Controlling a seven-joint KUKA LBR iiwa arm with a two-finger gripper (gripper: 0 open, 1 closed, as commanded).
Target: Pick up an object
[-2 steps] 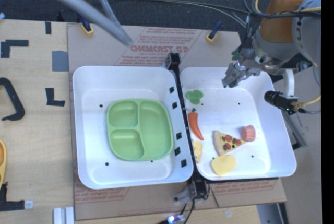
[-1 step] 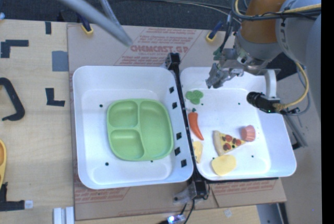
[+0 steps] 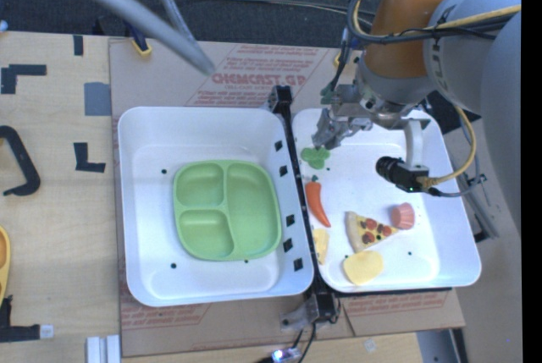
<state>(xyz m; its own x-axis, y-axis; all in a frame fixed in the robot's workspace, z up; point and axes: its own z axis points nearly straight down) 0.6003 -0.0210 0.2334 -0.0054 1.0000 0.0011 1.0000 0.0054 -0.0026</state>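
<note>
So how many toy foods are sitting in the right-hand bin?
6: green piece under the end effector, carrot and yellow wedge by the left wall, pizza slice, pink piece, yellow round. More may be hidden under the arm.

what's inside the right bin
In the right bin: a green piece under the gripper, carrot, pizza slice, pink piece, two yellow pieces. The arm covers its far corner.

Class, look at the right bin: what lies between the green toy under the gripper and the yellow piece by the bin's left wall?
In the camera view, an orange carrot lies between the green toy and the yellow piece.
</note>
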